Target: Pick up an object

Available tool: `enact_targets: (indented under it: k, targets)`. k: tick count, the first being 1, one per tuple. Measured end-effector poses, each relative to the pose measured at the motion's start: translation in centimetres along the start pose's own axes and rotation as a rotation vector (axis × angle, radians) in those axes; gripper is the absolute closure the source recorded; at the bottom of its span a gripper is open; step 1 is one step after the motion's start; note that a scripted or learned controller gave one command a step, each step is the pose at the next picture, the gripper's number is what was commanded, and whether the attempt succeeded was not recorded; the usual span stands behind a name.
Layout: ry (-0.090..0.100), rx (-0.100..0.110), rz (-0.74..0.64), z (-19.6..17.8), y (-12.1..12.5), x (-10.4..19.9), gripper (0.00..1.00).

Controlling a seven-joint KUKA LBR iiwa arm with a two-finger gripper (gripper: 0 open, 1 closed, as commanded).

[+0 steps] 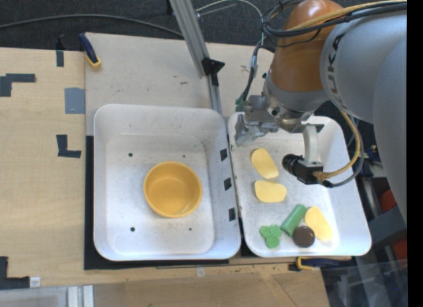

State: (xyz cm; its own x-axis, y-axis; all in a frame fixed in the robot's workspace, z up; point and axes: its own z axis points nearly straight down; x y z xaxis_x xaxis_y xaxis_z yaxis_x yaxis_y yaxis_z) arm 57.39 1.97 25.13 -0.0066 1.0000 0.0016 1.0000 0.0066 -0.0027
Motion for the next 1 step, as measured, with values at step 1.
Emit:
enact_targets:
  k: [1]
  targets:
    - [-0.001,0.003,0.001,2.12,-2.17,4.67,1.0]
